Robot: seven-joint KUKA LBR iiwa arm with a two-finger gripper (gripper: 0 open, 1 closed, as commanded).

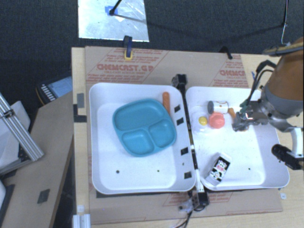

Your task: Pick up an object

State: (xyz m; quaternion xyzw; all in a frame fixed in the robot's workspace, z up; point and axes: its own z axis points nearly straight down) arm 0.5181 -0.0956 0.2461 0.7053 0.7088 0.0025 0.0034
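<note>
The tool [240, 122] hovers just right of the pink cup [217, 121].

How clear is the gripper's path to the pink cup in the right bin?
Probably clear, yes. The gripper sits just right of the pink cup, with bare bin floor between them; the yellow piece lies on the cup's far side.

Glossy white plastic bins [142, 186], smooth blue plastic tray [143, 126], matt cardboard sheet [142, 63]

One fixed camera above the bench [156, 61], slanting down over both white bins [104, 175].
</note>
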